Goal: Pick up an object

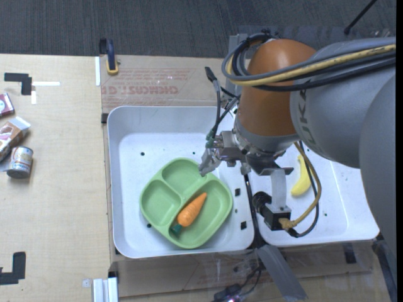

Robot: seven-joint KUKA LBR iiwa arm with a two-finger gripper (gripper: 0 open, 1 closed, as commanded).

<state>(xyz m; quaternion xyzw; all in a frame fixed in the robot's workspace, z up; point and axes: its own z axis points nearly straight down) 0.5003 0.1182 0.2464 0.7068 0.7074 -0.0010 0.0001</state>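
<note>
The arm point(327, 99) reaches across both bins, wrist over the divider. The left bin point(126, 137) carries a green divided plate point(160, 200) near its front edge; a toy carrot point(191, 209) lies in the plate's right compartment, exposed for grasping. A banana point(303, 176) rests in the right bin. The hand point(208, 162) hangs above the plate's back rim; whether it is spread cannot be told.

A carrot point(191, 209) lies on a green plate point(160, 200) in the left bin point(126, 143), the gripper point(208, 163) over the plate's rim.
</note>
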